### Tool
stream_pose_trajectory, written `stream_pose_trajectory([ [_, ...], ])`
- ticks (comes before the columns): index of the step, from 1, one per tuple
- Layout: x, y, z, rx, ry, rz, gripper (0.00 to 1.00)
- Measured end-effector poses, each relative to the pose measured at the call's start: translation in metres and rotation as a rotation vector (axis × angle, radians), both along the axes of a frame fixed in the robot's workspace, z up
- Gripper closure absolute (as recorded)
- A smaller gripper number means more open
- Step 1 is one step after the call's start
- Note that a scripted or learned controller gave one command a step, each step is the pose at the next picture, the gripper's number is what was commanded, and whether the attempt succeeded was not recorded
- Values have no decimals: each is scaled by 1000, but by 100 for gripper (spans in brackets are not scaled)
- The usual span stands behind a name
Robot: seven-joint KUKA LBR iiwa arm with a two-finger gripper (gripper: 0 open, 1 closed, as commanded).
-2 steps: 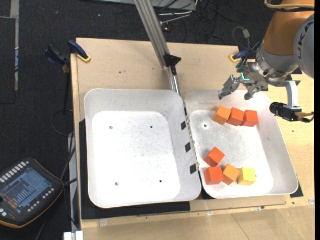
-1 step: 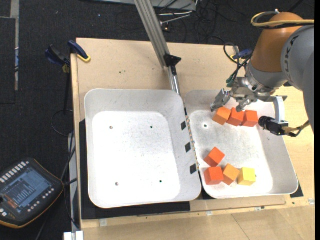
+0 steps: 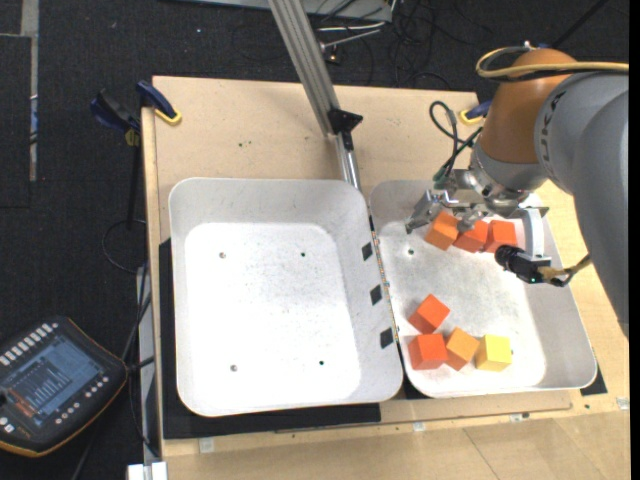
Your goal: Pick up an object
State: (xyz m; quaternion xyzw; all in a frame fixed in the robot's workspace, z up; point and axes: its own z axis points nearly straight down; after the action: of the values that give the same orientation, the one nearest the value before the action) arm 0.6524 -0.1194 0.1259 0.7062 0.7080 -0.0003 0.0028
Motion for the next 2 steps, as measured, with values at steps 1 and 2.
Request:
stream_pose_trajectory([
  [1, 5, -1, -4, -2, -17, -1, 0],
  [2, 6, -1, 5, -4, -21, -1, 100],
])
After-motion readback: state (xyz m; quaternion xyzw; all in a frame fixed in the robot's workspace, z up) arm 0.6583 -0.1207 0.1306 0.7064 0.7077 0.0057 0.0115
